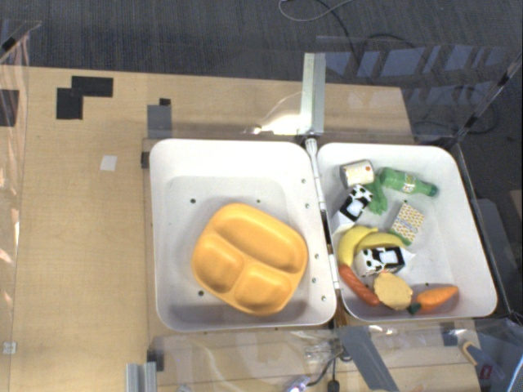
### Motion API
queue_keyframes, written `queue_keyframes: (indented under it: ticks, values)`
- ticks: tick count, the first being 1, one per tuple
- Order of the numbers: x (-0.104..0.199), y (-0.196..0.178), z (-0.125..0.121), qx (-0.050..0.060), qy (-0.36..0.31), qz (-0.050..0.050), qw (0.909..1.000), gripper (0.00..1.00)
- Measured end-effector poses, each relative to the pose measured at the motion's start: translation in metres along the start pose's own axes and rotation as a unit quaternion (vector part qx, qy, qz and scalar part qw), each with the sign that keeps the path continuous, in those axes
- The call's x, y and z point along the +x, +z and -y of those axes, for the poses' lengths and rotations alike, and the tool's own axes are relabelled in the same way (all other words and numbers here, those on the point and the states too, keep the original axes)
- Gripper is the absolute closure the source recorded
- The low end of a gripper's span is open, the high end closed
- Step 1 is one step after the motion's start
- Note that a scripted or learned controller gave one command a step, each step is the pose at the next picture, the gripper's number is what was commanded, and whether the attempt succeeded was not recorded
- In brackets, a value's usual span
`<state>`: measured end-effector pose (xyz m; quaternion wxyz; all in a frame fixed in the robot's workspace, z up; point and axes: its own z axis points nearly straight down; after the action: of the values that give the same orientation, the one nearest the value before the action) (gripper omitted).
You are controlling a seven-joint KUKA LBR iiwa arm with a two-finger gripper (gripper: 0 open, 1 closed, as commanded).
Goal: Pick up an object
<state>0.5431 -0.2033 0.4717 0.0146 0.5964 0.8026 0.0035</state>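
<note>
1. Left bin (163,219): yellow tray (249,257), centre frame.
2. Right bin (458,219): bottle (406,183), banana (359,242), two carrots (435,297) (358,285), cow toys (355,202), lower right.
3. Gripper state: cannot tell.

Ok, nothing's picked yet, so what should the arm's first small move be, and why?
Probably bring the arm in over the right bin toward the green bottle. It lies near the far edge with bare floor on its right, while the banana and carrots sit crowded together.
</note>
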Motion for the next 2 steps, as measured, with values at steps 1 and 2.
queue_keyframes:
  ticks: [1, 2]
  values:
    - [0.000, -0.012, -0.002, -0.003, -0.003, 0.003, 1.0000, 1.00]
    - [-0.001, -0.024, -0.005, -0.006, -0.005, 0.005, 1.0000, 1.00]
